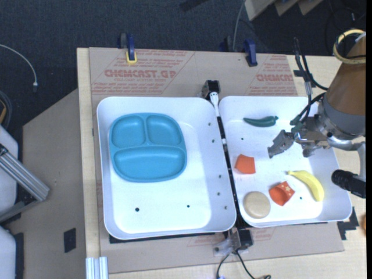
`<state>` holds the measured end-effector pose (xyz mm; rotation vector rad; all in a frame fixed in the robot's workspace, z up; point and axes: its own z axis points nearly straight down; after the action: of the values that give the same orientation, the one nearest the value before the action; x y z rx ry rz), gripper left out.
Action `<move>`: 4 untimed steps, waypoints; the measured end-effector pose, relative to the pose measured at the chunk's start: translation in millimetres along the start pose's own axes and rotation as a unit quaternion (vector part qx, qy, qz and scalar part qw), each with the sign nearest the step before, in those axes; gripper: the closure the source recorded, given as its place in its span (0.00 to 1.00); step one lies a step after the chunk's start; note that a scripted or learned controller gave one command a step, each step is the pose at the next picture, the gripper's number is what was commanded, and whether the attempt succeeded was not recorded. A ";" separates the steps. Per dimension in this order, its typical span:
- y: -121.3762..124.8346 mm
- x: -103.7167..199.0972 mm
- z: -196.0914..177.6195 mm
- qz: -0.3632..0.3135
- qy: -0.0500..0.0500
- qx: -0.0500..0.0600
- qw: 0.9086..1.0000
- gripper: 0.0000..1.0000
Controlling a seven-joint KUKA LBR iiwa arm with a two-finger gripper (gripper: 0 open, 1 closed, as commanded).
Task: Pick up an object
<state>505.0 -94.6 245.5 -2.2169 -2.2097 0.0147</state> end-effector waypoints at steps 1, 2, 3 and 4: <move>2.3 0.2 -6.8 -0.001 -0.001 -0.007 1.000 0.00; -3.8 8.4 46.9 -0.001 0.000 -0.005 1.000 0.00; -11.1 1.5 99.9 -0.001 0.000 -0.004 1.000 0.00; -8.1 3.4 142.7 -0.001 0.000 -0.005 1.000 0.00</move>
<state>494.9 -90.9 103.0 -2.2183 -2.2173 0.0036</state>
